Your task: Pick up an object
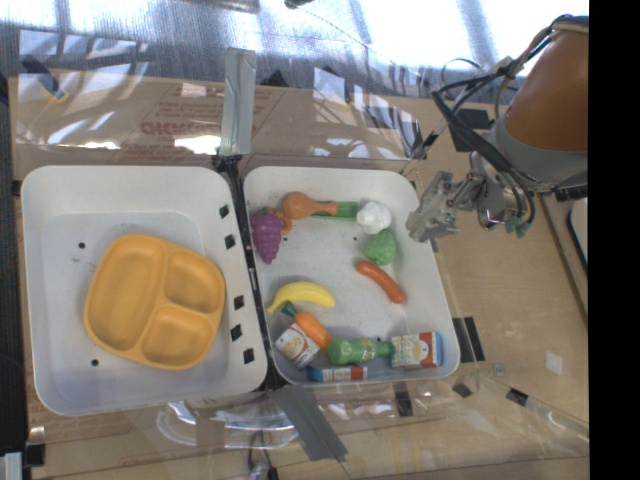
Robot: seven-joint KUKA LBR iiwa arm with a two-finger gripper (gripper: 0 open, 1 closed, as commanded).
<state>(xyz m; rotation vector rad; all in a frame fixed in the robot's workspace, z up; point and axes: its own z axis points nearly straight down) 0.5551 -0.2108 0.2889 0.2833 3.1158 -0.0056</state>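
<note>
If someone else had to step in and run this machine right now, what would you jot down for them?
Gripper: at the right bin's right rim, nothing between its fingers.
Right bin holds the toy food: banana, purple grapes, orange sausage, green bottle, small carton, and others.
Left bin holds a yellow divided tray.
Done: nothing picked yet.
Left: choose an object, come down on it, grasp and lift.

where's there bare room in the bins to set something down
Left bin: bare floor all around the yellow tray, widest along its far side. Right bin: one bare patch mid-floor, between grapes, banana and sausage. Its near edge and far edge are crowded.
</note>
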